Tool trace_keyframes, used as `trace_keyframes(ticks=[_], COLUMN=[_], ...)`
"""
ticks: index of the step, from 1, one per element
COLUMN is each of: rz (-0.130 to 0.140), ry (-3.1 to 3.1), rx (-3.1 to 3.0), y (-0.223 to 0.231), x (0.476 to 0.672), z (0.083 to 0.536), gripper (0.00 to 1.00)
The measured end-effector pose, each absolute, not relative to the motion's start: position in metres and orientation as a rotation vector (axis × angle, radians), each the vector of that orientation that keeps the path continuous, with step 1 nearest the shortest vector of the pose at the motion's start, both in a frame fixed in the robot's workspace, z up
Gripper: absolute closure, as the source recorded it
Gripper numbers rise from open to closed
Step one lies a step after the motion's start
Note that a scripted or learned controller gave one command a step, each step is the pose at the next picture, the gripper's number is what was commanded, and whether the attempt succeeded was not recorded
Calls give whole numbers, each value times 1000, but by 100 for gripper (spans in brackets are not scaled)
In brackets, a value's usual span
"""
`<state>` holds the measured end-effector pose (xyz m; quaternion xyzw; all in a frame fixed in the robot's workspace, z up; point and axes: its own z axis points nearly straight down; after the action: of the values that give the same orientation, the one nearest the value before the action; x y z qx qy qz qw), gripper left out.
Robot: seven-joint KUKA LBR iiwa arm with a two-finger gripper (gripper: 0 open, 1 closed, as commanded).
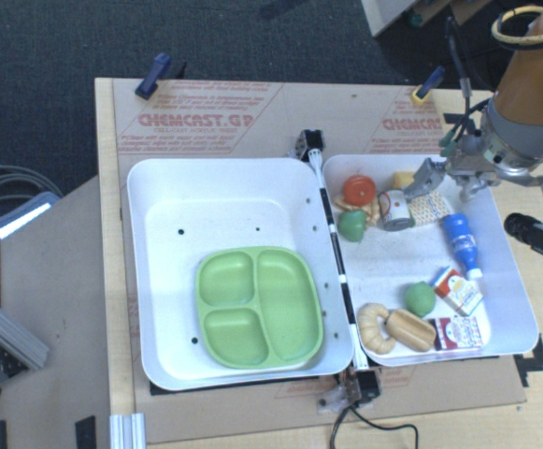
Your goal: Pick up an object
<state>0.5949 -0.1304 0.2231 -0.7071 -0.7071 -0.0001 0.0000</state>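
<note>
The likeliest target is the small grey-and-white cylindrical can (397, 210) lying on its side at the far end of the right white bin (519, 293), just beside the end effector (427, 178); this reads as the approach step, with nothing seen between the fingers, and whether they are apart or together I cannot tell; the next move calls for lowering squarely over one object without nudging its close neighbours; around the can sit a red tomato-like ball (358, 190), a green round fruit (351, 223), a blue bottle with white cap (460, 239), a second green ball (421, 297), a red-and-white carton (460, 293), a tan bread roll (411, 328) and a pale croissant shape (375, 327); the left white bin (159, 204) holds a green three-compartment plastic tray (258, 305), its compartments bare; both bins rest on the brown cardboard-covered surface (206, 110).
</note>
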Motion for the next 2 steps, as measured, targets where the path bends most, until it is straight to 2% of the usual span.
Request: trace_keyframes(ticks=[1,2], rz=[-3,-5], ry=[-2224,-2225], rx=[-2224,-2227], y=[-132,-132], x=[632,633], z=[96,107], gripper=[0,100])
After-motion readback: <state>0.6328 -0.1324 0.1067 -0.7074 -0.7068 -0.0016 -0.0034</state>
